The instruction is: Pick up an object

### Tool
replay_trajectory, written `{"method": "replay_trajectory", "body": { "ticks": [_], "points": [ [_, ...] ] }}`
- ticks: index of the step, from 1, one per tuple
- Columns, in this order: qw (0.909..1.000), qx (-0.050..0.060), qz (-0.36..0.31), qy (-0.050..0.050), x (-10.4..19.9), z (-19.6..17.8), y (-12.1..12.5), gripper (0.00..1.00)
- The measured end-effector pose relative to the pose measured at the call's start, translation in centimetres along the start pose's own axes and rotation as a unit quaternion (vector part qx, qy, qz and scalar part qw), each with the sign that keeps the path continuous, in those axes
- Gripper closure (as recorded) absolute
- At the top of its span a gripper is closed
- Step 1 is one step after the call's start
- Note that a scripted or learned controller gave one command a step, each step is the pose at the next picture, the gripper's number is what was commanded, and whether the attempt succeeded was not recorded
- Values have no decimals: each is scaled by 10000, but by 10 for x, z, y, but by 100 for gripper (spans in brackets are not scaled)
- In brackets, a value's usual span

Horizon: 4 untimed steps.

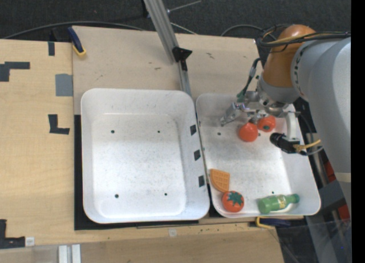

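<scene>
My gripper (246, 111) hangs over the far part of the right bin (259, 168), below the arm's orange band. Just beneath it, on the near side, lie two red-orange round objects, one at the left (248, 133) and one at the right (266, 123). They sit close against the gripper, and I cannot tell whether it touches or holds either. Near the bin's front edge lie an orange waffle-like piece (220, 179), a red tomato with a green top (232, 201) and a green bottle (277, 203) on its side.
The left bin (97, 142) stands beside the right one, with small dark clips along their shared edge. A slanted metal rail (161, 19) reaches down to the bins' far junction. The arm's grey body (331, 90) and cables cover the right bin's far right side.
</scene>
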<state>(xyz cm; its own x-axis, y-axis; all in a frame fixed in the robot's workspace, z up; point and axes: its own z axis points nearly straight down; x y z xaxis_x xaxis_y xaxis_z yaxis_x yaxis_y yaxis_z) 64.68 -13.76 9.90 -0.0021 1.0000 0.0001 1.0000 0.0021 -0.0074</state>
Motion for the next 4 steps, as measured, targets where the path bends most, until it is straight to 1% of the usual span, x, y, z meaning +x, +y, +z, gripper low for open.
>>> {"method": "replay_trajectory", "body": {
  "ticks": [1, 2, 3, 4],
  "points": [
    [10000, -20, 0, -6, 1, 11, 0, 0],
    [10000, -24, -9, -7, 2, 1, 0, 100],
    [10000, -54, 7, -5, -3, -43, -1, 100],
    [10000, -55, 0, -3, 4, -89, -3, 100]
  ]
}}
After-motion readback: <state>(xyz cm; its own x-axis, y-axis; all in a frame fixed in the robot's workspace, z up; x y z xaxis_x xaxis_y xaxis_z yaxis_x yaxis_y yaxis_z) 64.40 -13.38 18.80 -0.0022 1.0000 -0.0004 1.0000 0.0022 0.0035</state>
